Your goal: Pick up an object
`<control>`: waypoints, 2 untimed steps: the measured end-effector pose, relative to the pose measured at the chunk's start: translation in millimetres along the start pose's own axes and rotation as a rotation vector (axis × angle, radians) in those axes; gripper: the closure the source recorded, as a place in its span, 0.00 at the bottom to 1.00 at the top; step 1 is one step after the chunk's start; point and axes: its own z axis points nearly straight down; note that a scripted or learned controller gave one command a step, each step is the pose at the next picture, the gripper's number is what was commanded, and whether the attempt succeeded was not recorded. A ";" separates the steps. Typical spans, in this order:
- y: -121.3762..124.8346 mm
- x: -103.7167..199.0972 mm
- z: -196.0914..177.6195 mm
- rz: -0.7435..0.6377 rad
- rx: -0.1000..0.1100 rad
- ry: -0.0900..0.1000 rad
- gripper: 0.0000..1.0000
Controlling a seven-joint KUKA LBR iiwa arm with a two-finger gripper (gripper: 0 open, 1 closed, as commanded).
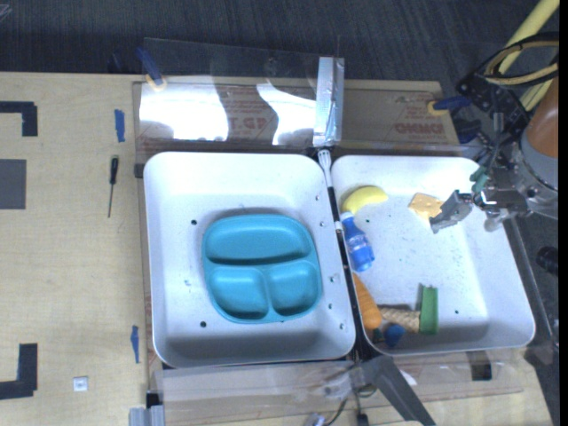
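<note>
My gripper (468,219) hangs over the upper right part of the right bin (497,313), open, with nothing between its fingers. Just left of its left finger (444,217) lies a small orange-yellow wedge (424,204). A yellow rounded object (363,199) sits near the bin's upper left corner, with a small blue bottle (358,246) below it. Along the bin's lower left edge lies an orange carrot-like piece (367,302). A green block (429,309) and a brown stick (397,313) rest near the front wall.
The left bin (169,238) holds a blue divided plate (261,265). A clear plastic panel and a metal post (327,100) stand behind the bins. Cables and yellow hose (524,43) hang at the upper right beside the arm.
</note>
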 end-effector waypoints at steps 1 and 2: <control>-1.9 22.5 29.0 -0.076 0.002 0.001 0.00; -43.8 -4.9 150.2 -0.029 0.009 0.002 0.00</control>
